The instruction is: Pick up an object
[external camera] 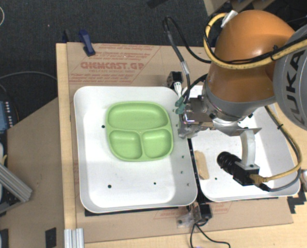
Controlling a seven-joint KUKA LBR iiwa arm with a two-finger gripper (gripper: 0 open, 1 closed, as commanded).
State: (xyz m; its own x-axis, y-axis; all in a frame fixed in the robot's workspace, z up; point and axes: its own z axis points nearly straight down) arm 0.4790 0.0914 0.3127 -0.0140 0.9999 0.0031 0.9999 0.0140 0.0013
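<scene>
My hand (pixel 187 122) hangs low over the seam where the left bin (pixel 91 190) and the right bin (pixel 279 143) meet, just beside the right edge of the green divided tray (pixel 139 130). The tray lies flat in the middle of the left bin. A small tan strip (pixel 201 165) lies in the right bin against its left wall, near my hand. My wrist hides the tips, so I cannot tell whether my hand is apart or together, and I see nothing held in it. I judge this to be the approach step, with no grasp made. Next I need to settle on one target, centre over it and come down squarely. The tray's rim looks easier to catch than the flat strip.
</scene>
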